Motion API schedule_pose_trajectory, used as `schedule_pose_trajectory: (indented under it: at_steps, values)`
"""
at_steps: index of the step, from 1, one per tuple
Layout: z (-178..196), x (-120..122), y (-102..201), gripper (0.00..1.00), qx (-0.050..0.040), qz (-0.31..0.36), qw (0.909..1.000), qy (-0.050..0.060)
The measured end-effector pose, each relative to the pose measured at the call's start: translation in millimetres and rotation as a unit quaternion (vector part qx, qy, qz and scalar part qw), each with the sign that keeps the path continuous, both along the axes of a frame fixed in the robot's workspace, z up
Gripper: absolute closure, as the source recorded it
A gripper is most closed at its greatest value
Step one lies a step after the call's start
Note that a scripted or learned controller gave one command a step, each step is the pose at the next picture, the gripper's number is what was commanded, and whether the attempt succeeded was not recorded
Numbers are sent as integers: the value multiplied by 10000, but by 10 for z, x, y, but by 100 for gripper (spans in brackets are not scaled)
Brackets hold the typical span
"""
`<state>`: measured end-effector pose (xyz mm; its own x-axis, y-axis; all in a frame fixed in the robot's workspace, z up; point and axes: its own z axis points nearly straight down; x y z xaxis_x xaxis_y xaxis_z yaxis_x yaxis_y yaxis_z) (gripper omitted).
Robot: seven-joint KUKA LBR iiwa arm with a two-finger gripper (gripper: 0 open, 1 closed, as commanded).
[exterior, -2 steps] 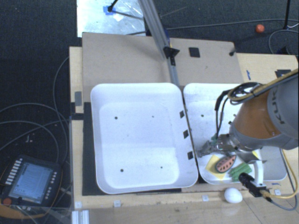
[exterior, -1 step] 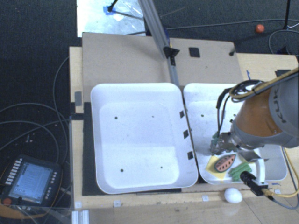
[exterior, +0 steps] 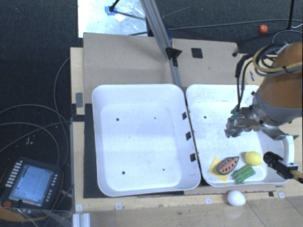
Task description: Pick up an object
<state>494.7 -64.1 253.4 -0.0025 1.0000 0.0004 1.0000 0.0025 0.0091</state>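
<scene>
**Gripper over the right bin, toys clustered at its near edge**

The things I could pick sit together in the 5 o'clock corner of the right bin [exterior: 208, 103]. There is a yellow wedge [exterior: 215, 165] lying flat, and on it or against it a watermelon slice [exterior: 228, 165] — reddish flesh with dark seeds and a dark rind, tilted so its long axis runs from 8 to 2 o'clock. Just at 3 o'clock of the slice lies a round yellow lemon [exterior: 253, 158], and at 6 o'clock of the lemon a green, lumpy vegetable piece [exterior: 244, 173], touching or nearly touching the bin's near wall. A white egg [exterior: 236, 198] rests outside the bin on the bench [exterior: 142, 65], at 6 o'clock of the group.

My arm [exterior: 284, 86] comes in from 3 o'clock, its orange band broad and bright above the grey wrist, with dark cables looping over it at 12 o'clock. My gripper [exterior: 233, 129] points toward 9 o'clock and slightly down, over the bare floor of the right bin, at about 12 o'clock of the watermelon slice and apart from it. Its tip is dark and blurred — I cannot tell whether the fingers are spread or pressed together, and I see nothing between them.

The left bin [exterior: 137, 141] lies at 9 o'clock of my gripper, beyond the shared wall.
</scene>
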Motion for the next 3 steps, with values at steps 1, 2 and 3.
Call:
schedule_pose_trajectory:
  at_steps: [1,2,3]
  values:
    - [1140,524,109,100,-1,-4,10000,13]
    - [125,545,-417,100,-5,-34,10000,84]
    - [-676,300,160,100,3,5,10000,73]
